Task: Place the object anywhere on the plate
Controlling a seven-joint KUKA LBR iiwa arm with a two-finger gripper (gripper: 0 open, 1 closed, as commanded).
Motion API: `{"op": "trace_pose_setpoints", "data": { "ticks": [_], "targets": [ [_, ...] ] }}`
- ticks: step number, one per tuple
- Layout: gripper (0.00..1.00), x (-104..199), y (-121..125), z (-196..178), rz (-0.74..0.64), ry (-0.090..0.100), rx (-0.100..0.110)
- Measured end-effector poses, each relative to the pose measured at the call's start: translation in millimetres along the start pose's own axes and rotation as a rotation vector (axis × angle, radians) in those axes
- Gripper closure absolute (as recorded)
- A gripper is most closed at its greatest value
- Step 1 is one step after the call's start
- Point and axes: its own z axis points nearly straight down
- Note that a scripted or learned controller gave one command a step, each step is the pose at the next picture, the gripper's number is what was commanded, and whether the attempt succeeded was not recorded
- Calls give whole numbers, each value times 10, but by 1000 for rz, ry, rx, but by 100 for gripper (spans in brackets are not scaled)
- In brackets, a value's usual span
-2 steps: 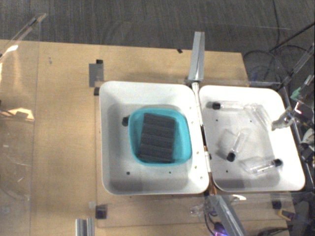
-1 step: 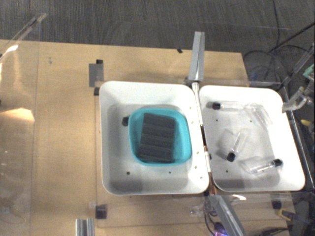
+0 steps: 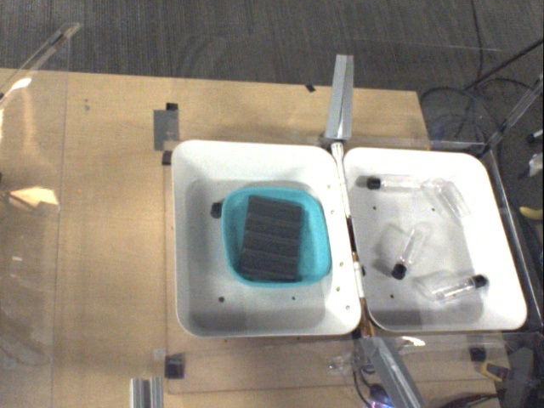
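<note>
My jaws' state I cannot tell. The wooden bench [image 3: 102,253] bears two white bins: a teal plate [image 3: 319,246] under a dark ribbed block [image 3: 272,238] in one bin [image 3: 197,313], clear tubes [image 3: 409,246] in the other bin [image 3: 503,311]; grey carpet [image 3: 212,24] beyond.

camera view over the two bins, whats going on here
Nothing is being handled at this moment. The left bin holds a teal plate with a dark ribbed block lying on it. The right bin holds several clear tubes with black caps, lying loose: one near the top, one in the middle and one near the bottom right. None of the tubes is on the plate yet.
</note>
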Motion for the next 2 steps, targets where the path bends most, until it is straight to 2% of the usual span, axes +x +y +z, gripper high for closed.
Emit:
{"op": "trace_pose_setpoints", "data": {
  "ticks": [2],
  "targets": [
    [0,-85,62,12,205,-1,3]
  ]
}}
